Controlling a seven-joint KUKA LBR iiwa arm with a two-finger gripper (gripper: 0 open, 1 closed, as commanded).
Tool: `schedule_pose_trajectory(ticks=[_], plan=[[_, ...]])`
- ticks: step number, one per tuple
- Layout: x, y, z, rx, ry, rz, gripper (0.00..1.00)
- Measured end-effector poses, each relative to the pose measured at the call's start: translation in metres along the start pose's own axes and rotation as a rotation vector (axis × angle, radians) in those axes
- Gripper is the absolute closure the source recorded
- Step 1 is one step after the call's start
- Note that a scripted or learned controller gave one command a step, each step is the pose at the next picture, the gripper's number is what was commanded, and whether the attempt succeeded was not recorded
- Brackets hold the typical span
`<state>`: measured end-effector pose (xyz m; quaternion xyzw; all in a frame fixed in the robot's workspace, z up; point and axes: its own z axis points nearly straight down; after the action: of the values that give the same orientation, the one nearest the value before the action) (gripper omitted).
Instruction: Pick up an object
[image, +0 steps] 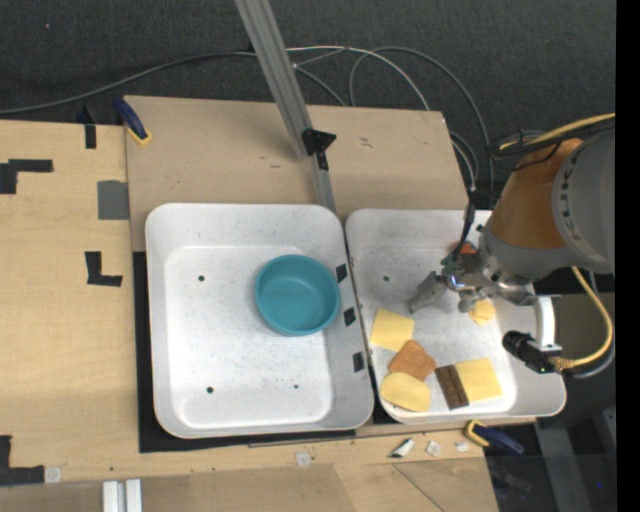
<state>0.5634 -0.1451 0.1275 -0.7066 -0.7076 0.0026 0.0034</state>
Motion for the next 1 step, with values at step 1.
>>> schedule_pose_trajectory(ticks=[1], plan=[[0.0004,0.0009,0.0389,-0.009,-0.002,0.001,0.0]])
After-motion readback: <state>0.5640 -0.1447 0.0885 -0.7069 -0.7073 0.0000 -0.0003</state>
